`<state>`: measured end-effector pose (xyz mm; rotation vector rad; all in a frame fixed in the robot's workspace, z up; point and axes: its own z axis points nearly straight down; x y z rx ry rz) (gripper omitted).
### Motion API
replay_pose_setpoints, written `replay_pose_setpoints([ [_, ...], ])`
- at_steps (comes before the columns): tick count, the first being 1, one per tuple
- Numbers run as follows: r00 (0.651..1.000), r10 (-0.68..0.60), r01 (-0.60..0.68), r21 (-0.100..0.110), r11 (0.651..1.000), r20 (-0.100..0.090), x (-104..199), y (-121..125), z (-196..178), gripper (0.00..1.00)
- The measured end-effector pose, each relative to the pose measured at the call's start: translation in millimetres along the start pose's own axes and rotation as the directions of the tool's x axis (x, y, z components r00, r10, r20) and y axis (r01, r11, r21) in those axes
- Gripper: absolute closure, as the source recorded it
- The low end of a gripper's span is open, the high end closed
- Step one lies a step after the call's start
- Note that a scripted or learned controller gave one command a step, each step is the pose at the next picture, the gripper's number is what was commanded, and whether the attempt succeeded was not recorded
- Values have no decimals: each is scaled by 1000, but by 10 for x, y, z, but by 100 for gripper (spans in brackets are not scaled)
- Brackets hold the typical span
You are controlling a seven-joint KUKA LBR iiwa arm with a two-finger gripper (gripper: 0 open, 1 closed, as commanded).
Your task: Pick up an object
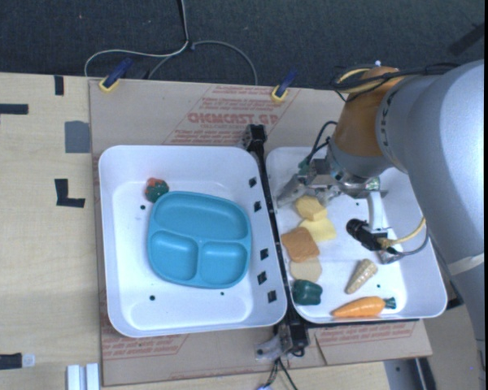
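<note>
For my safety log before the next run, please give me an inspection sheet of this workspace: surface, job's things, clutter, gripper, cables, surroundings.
Surface: cardboard sheet on a wooden bench, bearing the left bin and the right bin.
Job's things: in the right bin, cheese wedge, yellow block, bread piece, green pepper, cone, carrot. In the left bin, blue divided plate and a small red and green toy.
Clutter: nothing seen.
Gripper: gripper low in the right bin, above the cheese wedge; holds nothing that I can see.
Cables: white cable behind the bench; yellow cable at the wrist.
Surroundings: dark carpet; two clamps on the cardboard's far edge.
</note>
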<state>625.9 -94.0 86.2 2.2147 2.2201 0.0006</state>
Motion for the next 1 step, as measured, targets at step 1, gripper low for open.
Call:
replay_pose_setpoints([
  [1,1000,1,-1,2,1000,-1,-8,5,-100,100],
])
